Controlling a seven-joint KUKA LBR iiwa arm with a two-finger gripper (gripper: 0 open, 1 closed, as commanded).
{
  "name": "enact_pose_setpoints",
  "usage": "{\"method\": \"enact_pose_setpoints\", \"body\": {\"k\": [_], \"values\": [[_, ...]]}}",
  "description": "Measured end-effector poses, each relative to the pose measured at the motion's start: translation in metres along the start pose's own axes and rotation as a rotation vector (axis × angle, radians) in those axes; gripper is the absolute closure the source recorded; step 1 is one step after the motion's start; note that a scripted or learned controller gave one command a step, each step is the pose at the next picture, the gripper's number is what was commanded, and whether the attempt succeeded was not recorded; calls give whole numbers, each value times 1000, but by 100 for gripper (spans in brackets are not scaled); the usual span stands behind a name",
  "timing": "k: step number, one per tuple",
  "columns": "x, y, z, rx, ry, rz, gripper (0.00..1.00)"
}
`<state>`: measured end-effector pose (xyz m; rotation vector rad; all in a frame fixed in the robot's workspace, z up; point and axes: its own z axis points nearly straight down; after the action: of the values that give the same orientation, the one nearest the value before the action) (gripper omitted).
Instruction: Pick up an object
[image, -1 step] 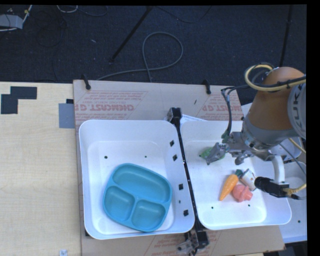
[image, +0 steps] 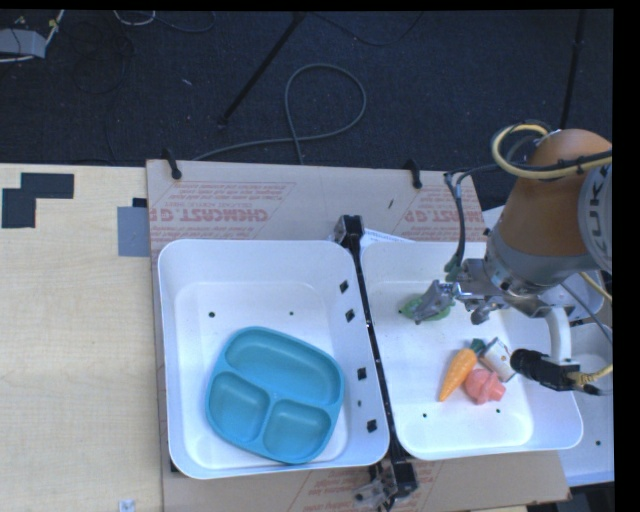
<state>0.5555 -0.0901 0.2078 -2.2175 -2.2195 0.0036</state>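
Dark carpet strewn with cables lies behind a pale wooden worktop (image: 70, 330), where a cardboard sheet (image: 260, 205) carries two white bins side by side. From the right edge the grey arm (image: 545, 235), orange above the wrist, leans low over the right bin (image: 420, 420), its wrist turned so that the claw (image: 436, 300) points leftward toward the divider between the bins. A small green object (image: 428, 308) sits right at the claw's tip, touching it or just under it; whether the claw grips it or stands released cannot be told at this slant. Below and to the right of the claw, well apart from it, an orange carrot (image: 458, 372) lies tilted beside a pink object (image: 486, 387) on the bin floor. Far to the claw's lower left, across the divider, a blue divided plate (image: 275, 393) rests in the left bin (image: 190, 300).
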Motion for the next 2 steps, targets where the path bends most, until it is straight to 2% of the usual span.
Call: {"method": "enact_pose_setpoints", "body": {"k": [2], "values": [[2, -3, 118, 3, 0, 1, 0]]}}
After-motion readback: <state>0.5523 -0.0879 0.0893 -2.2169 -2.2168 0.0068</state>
